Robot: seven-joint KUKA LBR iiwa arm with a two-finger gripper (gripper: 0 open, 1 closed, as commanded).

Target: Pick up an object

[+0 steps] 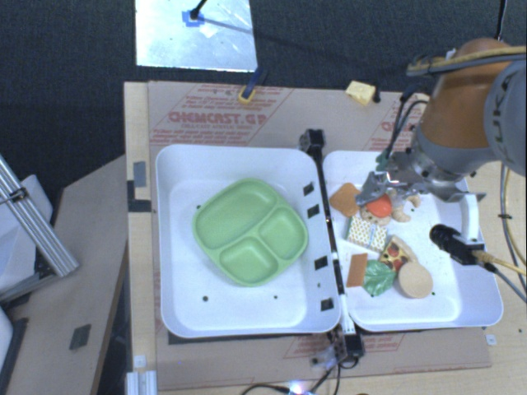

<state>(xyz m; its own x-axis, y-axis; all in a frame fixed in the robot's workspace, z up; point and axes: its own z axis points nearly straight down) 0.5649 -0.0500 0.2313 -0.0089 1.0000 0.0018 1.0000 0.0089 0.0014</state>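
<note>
The big grey arm (478, 122) with its orange band reaches in from the right over the right white bin (478, 303); the tool (380, 189) hangs low above a heap of toy food at the back of that bin; I cannot tell how it is set. Just under it sits a small red-orange toy (379, 208); beside that lies an orange-brown piece (343, 198); below it lies a spotted square cracker (367, 233). Nearer the front lie a pizza slice (395, 253), a green leaf (380, 278), a tan round cookie (415, 281) and a thin orange strip (356, 269). The left white bin (177, 303) holds a green tray with three parts (249, 231); both bins sit side by side on the desk (214, 113).
</note>
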